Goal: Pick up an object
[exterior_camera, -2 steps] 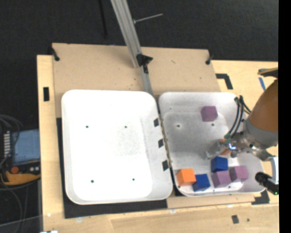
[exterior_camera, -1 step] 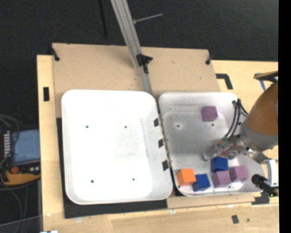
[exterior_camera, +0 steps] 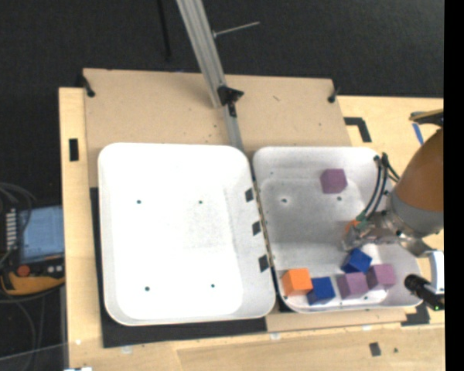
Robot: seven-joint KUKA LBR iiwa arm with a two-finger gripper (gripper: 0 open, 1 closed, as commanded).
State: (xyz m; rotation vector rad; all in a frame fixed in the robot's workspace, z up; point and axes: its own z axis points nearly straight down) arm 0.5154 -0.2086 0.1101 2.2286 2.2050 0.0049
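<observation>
Camera view | your gripper (exterior_camera: 361,242) hangs low in the right bin (exterior_camera: 294,168), near-right part | finger state: you cannot tell | blue cube (exterior_camera: 357,261) lies just beside the tip, on its near side | other blocks line the near wall

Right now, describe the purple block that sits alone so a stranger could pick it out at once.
Start at the right-hand shallow white bin, the one that holds blocks. Look to its far half, away from the cluster along the near wall. There lies the small purple cube, with bare floor on every side, while the other purple blocks crowd the blue ones.
</observation>
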